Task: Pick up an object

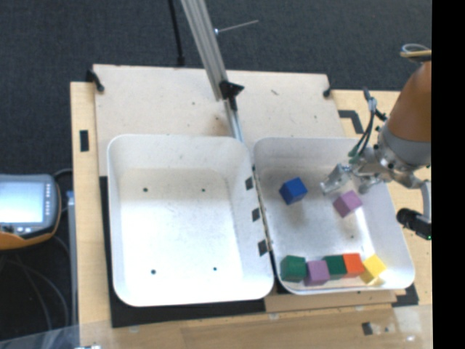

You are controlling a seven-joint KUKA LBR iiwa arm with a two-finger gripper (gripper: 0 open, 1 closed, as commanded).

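Nearest the camera, along the front wall of the right bin (392, 278), five small blocks sit in a row: a green block (293, 267), a purple block (317, 271), a second green block (335, 265), an orange block (352, 263) and a yellow block (373, 267), each touching or almost touching the next. The yellow one is turned at an angle against the bin's front right corner.

Further back, near the middle of the same bin, a lilac block (348, 203) appears tilted, one corner up, just below the gripper (344, 182). It is a small cube with a pale purple face and a darker shaded side. The gripper's metal fingers look spread a little, with their tips just above and to the left of the block; nothing is visibly clamped between them, though the view is too coarse to be sure of the gap.

To the left of the gripper, a blue block (293, 190) rests alone on the bin floor, well apart from the front row.

The left bin (116, 195) lies alongside, its wall meeting the right bin's.
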